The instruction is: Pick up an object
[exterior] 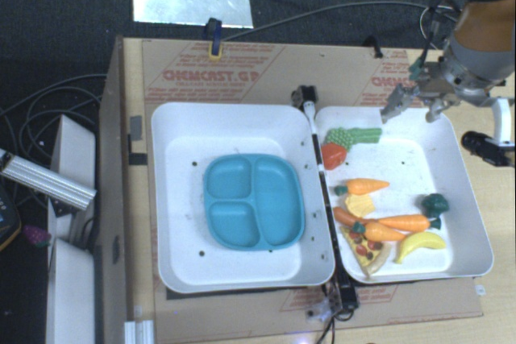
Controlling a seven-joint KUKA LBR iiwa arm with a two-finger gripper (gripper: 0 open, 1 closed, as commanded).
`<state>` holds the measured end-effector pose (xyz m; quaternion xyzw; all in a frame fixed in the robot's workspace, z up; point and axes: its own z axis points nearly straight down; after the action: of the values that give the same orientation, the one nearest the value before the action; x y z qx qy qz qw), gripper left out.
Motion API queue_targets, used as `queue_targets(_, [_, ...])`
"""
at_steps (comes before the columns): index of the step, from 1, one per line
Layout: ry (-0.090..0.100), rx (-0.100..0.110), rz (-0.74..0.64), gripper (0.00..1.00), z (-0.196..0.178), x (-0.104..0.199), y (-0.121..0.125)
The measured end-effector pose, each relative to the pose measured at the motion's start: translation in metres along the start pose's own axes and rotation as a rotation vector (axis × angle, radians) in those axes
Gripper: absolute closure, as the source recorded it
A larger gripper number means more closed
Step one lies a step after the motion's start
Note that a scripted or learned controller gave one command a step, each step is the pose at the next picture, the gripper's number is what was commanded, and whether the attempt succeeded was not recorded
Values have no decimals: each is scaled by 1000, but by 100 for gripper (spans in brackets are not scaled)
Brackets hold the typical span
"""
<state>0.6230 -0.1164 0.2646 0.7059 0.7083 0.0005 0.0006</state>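
My gripper (pixel 414 109) hangs above the back edge of the right bin (pixel 459 165), its two fingers spread open with nothing between them. Below it in that bin lie toy foods: a green vegetable (pixel 355 136) at the back left, a red piece (pixel 334 155) beside the divider, an orange carrot (pixel 367 186), a dark green broccoli (pixel 434 205), a second carrot (pixel 403 223), a yellow banana (pixel 419 244) and a pizza slice (pixel 364 248) at the front. The gripper sits behind and right of the green vegetable, apart from all of them.
The left bin (pixel 185 133) holds a blue divided plate (pixel 253 201). A black clip (pixel 307 98) sits where the bins meet at the back. Cables and a metal bar (pixel 48 180) lie off the bench to the left.
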Motion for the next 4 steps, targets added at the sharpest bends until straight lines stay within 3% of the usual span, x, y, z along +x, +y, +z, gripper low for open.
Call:
queue_targets(1, [1, 5, 1, 0, 149, 27, -17])
queue_targets(2, [-7, -11, 3, 0, 176, 17, -58])
queue_targets(4, [0, 0, 3, 0, 180, 34, -71])
